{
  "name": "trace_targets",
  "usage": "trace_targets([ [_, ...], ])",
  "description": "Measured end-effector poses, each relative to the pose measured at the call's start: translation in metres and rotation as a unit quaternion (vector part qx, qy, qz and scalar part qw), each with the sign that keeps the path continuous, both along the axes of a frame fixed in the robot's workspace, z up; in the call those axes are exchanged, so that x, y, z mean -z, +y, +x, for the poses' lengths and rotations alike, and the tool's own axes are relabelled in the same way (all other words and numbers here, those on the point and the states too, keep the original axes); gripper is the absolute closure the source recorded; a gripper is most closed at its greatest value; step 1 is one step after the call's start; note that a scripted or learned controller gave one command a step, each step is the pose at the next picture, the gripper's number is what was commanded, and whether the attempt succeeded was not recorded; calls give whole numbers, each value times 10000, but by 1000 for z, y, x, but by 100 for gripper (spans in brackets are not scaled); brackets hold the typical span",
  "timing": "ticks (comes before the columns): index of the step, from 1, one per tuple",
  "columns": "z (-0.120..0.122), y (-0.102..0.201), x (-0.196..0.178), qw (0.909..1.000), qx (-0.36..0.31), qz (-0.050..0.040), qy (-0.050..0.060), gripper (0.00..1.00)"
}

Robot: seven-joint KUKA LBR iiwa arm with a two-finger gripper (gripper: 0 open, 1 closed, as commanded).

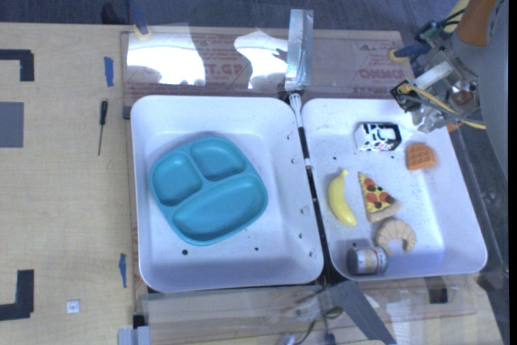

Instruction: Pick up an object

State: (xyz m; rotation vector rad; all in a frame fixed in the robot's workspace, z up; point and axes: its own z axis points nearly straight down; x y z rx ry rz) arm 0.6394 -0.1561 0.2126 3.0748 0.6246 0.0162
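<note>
Gripper (426,113) at upper right corner of right bin (464,254), above rim; finger state: cannot tell. Grey arm (485,36) reaching in from right, wrist cabled. Just beside: black-white toy cow (378,136), waffle (420,157). Lower: banana (341,199), pizza slice (376,195), croissant (396,234), metal can (366,259). Blue divided plate (209,188) in left bin (149,254)

In my right bin (464,206), six things are lying apart: a black-and-white cow block (378,136) at the back, an orange waffle (420,157) beside it, a yellow banana (341,199), a pizza slice (376,195), a croissant (396,233), and a small tin can (366,260) resting on its side nearest the front.
</note>
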Motion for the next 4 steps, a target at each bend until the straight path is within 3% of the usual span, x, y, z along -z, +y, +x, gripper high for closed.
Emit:
trace_targets([
  [1,-15,-35,84,9662,-2578,13,87,100],
  [2,-6,-29,127,9943,-1061,11,59,100],
  [3,-12,3,126,9952,978,32,62,100],
  [4,17,16,75,9952,975,21,31,100],
])
